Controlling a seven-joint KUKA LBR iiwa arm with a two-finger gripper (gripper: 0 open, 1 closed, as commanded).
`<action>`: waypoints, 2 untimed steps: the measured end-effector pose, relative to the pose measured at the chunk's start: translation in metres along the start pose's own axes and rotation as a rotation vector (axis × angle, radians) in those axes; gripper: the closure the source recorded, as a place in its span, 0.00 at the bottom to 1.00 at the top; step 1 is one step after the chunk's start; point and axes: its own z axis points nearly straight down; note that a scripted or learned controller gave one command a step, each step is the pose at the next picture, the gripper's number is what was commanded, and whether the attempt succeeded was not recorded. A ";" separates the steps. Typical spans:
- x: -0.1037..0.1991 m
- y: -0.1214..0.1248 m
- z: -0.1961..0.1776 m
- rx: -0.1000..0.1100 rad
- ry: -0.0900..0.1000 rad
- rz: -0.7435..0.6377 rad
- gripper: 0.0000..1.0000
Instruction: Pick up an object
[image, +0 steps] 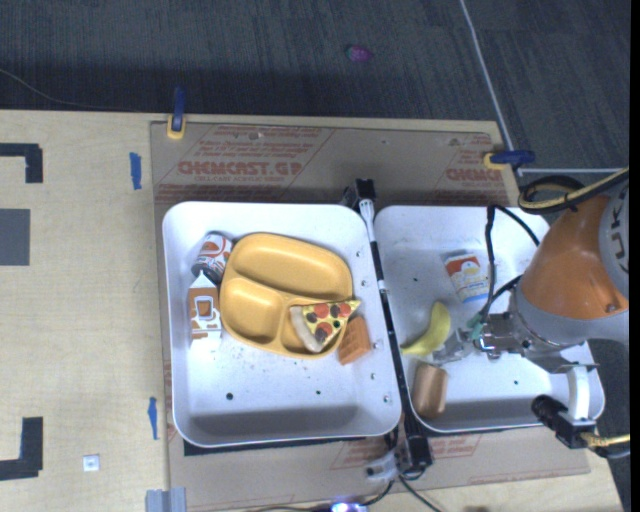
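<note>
My gripper (468, 337) is down in the right bin (520, 400), at the right end of a yellow banana (430, 330) that lies near the bin's left wall. I cannot tell whether it touches the banana. A white container with an orange label (465, 277) lies just behind the gripper. A brown cylinder (429, 388) stands in front of the banana, near the bin's front left corner.
The left bin (270, 415) holds a yellow divided plate (275, 290), a pizza slice (320, 323), an orange-brown wedge (354, 342), a can (211, 257) and a small orange-and-white box (203, 310). A black bar (385, 300) runs between the bins.
</note>
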 end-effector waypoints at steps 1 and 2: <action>0.006 0.004 0.023 -0.012 -0.001 -0.002 0.00; -0.030 0.006 0.024 -0.016 0.001 -0.005 0.00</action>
